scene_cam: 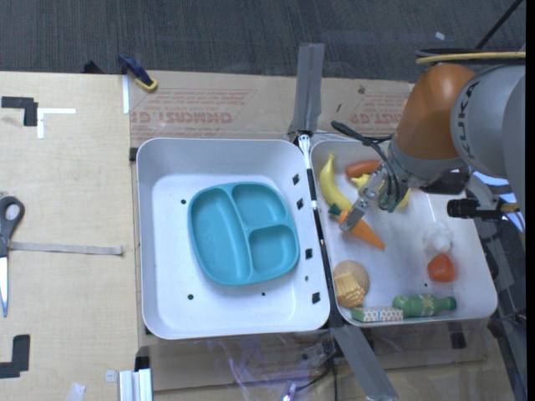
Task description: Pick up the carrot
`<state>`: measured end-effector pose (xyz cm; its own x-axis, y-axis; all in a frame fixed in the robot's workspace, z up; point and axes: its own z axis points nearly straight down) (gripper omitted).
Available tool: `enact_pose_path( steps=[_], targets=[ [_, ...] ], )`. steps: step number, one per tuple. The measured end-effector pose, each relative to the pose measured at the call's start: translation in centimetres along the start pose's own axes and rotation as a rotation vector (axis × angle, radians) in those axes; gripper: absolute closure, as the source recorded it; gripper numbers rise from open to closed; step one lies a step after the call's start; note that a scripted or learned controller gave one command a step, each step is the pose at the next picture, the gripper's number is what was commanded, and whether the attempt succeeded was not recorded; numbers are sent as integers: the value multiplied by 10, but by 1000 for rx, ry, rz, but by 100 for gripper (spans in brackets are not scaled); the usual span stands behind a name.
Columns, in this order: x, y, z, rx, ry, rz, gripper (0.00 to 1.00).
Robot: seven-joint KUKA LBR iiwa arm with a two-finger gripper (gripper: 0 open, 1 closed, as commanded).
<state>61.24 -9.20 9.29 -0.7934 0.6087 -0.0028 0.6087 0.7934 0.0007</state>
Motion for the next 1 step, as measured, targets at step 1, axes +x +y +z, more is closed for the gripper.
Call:
enact_pose_path(
  steps=[1],
  targets=[
    [-1,1,-10,0,-3,-3,100]
  ],
)
